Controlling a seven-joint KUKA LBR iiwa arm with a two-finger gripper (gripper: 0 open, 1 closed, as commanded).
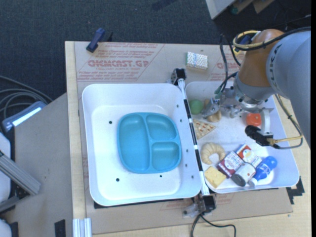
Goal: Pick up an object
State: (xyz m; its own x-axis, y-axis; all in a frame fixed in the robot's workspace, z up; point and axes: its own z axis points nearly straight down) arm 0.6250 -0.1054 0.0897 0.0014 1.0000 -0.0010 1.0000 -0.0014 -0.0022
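fingers (217, 106): state unclear, blurred | over tan item (213, 116), partly hidden

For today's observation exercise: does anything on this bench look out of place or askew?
Yes: a small speckled block and a dark blue clip lie on the brown board, outside both bins. The toy food is heaped in the right white bin.

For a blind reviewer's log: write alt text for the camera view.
The grey arm's gripper is low in the right bin, among toy food: a green piece, a cracker, a croissant, a cheese wedge. The left bin holds a blue divided plate.
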